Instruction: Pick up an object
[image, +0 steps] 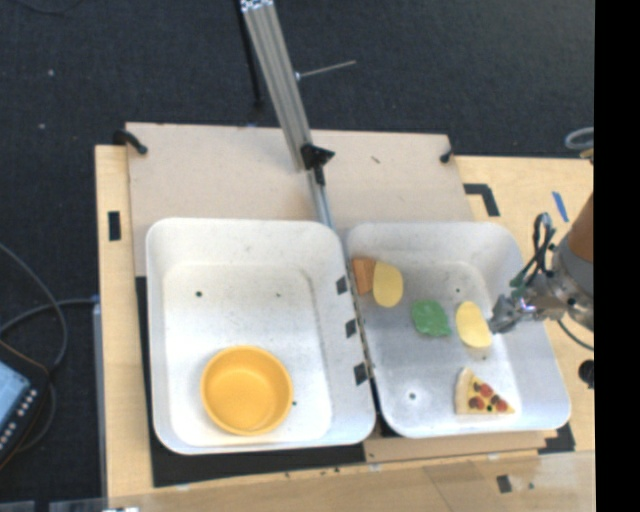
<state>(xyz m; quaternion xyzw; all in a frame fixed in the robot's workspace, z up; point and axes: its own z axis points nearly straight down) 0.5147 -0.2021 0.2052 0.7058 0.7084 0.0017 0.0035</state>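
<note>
The right bin (520, 395) holds a yellow oval piece (473, 325), a green lump (431, 319), a pizza slice toy (481, 394) near the front, and a yellow piece (388, 285) beside a brown one (363, 275) at its left wall. My gripper (507, 312) reaches in from the right and sits just right of the yellow oval piece, very close to it. Nothing shows clearly between its fingers.
The left bin (180, 250) holds a yellow bowl (247, 389) at its front. A metal pole (285, 90) rises behind the bins, ending near the gap between them. Cardboard lies under the back of both bins.
</note>
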